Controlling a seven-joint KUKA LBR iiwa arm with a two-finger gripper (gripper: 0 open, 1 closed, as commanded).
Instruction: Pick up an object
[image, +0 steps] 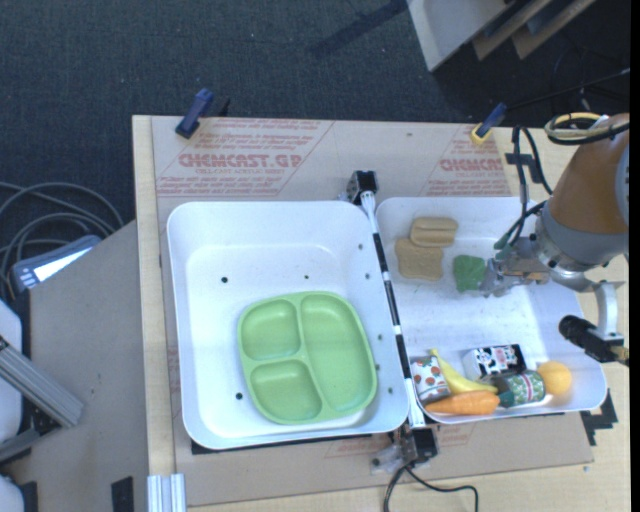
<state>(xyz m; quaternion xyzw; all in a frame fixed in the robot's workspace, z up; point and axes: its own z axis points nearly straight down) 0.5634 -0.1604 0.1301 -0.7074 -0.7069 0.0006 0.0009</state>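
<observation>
Foam, by the look of it: the green lump (468, 272) just left of my gripper (497, 277) seems soft, light and forgiving, so I would pinch it across its middle. Whether my gripper is spread or closed I cannot tell; it is too small and blurred here. Beyond the lump sit two tan blocks (425, 248), likely spongy too.
</observation>
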